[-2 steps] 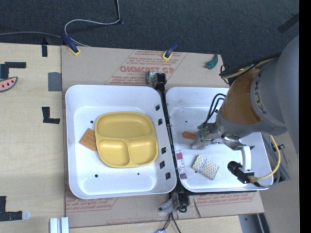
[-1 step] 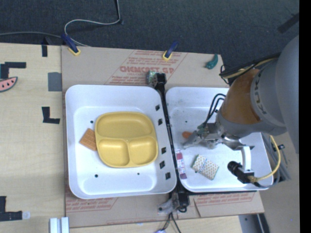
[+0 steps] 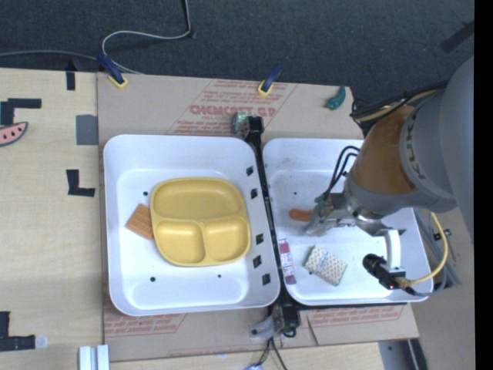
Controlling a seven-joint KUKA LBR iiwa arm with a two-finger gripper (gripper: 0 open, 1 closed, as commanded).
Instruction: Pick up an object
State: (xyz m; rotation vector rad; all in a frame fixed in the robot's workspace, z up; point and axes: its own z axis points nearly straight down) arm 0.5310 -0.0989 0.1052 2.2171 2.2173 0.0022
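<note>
My gripper (image 3: pixel 319 216) is low in the right bin (image 3: pixel 308 154), reaching in from the right under the grey and orange arm. A small orange piece (image 3: pixel 299 215) lies at its tip, touching or nearly touching it; the arm hides that piece's right end. A patterned white packet (image 3: pixel 326 266) lies just below the gripper on the bin floor. A thin pink and white stick (image 3: pixel 285 259) rests by the divider. In the left bin (image 3: pixel 123 230) sits a yellow divided plate (image 3: pixel 202 220) with a brown flat piece (image 3: pixel 140 221) poking out from under its left edge.
A black and white fitting (image 3: pixel 385 268) of the arm hangs over the right bin's lower right corner with a yellow cable (image 3: pixel 439 264). A black divider strip (image 3: pixel 262 206) runs between the bins. Clips and a teal item (image 3: pixel 336 97) lie on the cardboard behind.
</note>
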